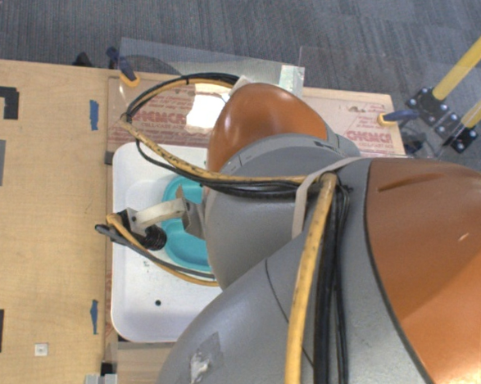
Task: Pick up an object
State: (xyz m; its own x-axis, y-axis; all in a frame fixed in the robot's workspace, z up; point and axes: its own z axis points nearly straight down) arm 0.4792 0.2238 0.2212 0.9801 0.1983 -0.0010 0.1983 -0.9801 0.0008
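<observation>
A teal, rounded object (186,246) lies in the white bin (137,315), around the bin's middle, and the arm covers much of it. My gripper (192,218) hangs low right over the teal object, almost wholly hidden beneath the grey and orange wrist. Whether it touches the object cannot be told. A tiny dark speck (158,303) sits on the bin floor nearer the front.
The arm's grey and orange bulk (342,268) covers the right half of the scene. A tan board (42,214) with black marks and blue tape lies left of the bin. A yellow and black stand (453,95) stands at the top right.
</observation>
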